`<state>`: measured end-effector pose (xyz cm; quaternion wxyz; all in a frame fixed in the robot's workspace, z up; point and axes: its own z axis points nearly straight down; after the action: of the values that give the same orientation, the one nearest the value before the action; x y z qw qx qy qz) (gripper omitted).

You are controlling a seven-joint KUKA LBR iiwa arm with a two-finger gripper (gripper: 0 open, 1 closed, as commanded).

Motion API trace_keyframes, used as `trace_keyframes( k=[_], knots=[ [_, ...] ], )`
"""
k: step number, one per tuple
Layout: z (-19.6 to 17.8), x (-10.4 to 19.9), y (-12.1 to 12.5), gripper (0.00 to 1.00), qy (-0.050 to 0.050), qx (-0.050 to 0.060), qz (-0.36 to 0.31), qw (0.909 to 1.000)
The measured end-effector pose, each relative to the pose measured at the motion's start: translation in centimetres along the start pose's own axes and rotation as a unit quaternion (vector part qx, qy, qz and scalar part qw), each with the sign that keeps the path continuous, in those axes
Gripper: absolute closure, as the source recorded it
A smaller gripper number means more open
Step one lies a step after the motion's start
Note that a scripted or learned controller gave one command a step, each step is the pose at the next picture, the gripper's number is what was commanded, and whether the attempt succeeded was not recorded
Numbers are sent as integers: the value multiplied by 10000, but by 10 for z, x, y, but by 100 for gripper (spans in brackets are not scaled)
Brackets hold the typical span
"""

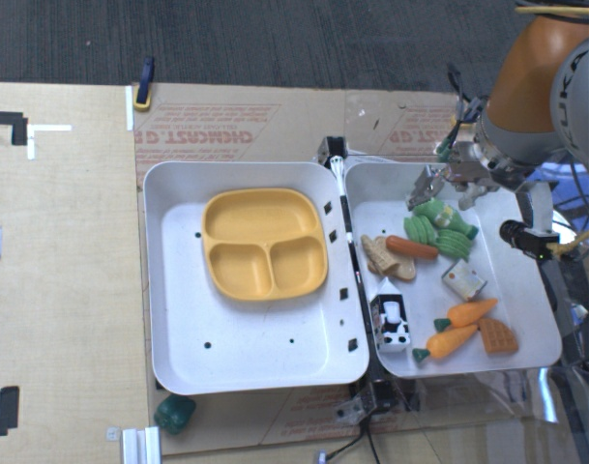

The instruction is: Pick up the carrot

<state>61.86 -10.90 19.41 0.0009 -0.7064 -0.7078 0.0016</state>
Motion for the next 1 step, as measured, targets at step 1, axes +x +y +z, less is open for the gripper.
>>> trace_keyframes(
  k=[1],
  knots=[
    [56,0,-84,0,1,5,602,9982]
  ],
)
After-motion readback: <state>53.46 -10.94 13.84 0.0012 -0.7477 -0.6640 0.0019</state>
